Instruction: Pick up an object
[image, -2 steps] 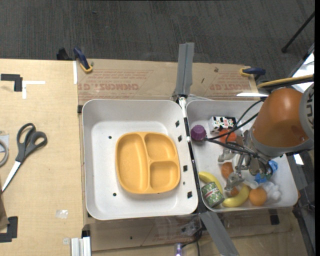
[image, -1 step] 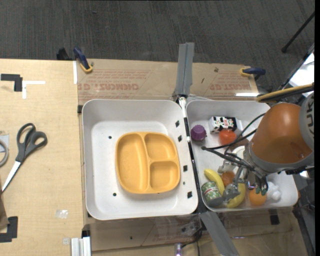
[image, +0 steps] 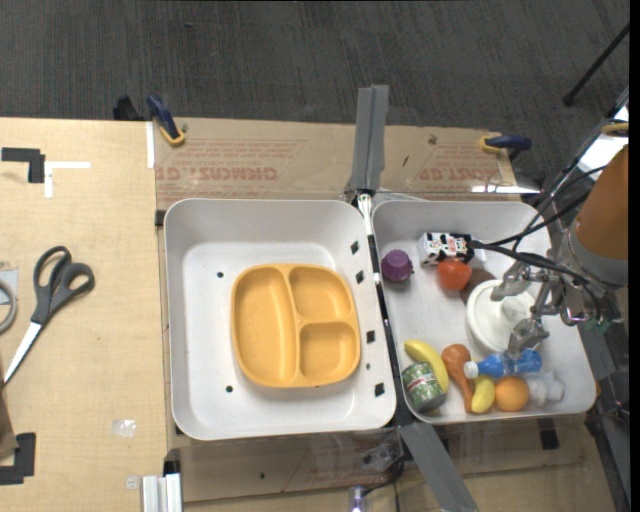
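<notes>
The right bin (image: 400, 215) holds several small objects: a purple cup (image: 397, 265), a black-and-white cow toy (image: 446, 245), a red tomato (image: 454, 275), a white bowl (image: 490, 312), a banana (image: 427, 362), a green can (image: 423, 388), a carrot (image: 459, 365), a blue bottle (image: 503, 366) and an orange (image: 511, 394). My gripper (image: 527, 318) hangs low over the right side of the white bowl, just above the blue bottle. Nothing can be seen held between its fingers.
The left bin (image: 190, 300) carries a yellow divided plate (image: 296, 324). A metal divider (image: 370, 140) runs between the bins. Scissors (image: 50, 290) lie on the bench at far left. Black cables (image: 520, 235) trail across the right bin's far corner.
</notes>
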